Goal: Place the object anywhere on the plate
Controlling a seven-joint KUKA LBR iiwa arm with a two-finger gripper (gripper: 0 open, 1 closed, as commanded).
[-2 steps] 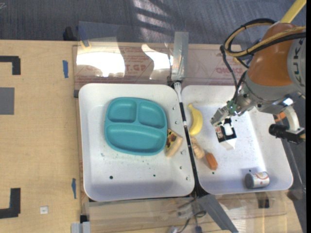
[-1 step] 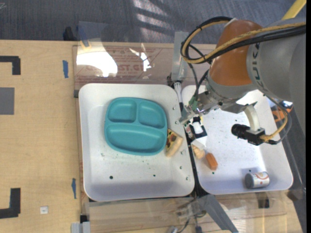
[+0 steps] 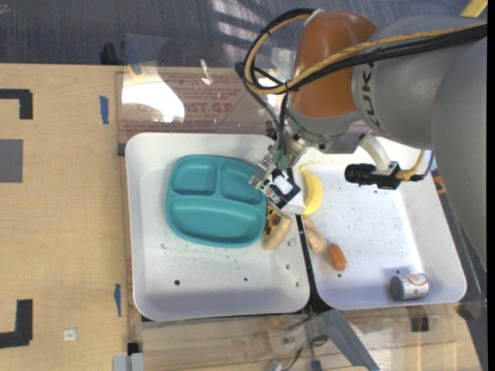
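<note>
Nearest the camera, at the front of the right bin [image 3: 433, 284], a small silver can [image 3: 408, 286] lies on its side, well apart from my work. Further in, an orange carrot-like piece [image 3: 336, 256] and a tan piece [image 3: 313, 238] lie close to the wall shared by the two bins.

Beyond these, my claw [image 3: 277, 185] hangs over that shared wall, at the right edge of the teal plate [image 3: 213, 199], which sits in the left bin [image 3: 155, 277]. The plate has three compartments. I cannot tell how my claw stands, nor whether it holds anything: its tip is a clutter of black and white parts seen from above.

Directly below my claw, a tan and dark object [image 3: 274, 226] lies at the plate's right rim, apparently half on and half off. I judge this to be the task's thing, though I cannot confirm it. A yellow banana [image 3: 312, 192] lies just beside my claw on the right, in the right bin.

Risks noted: if the object rests on the rim only, it could slide off into the left bin, or tip against the dividing wall. Any descent here could strike the rim and shift the plate. The banana is near enough to be nudged.
</note>
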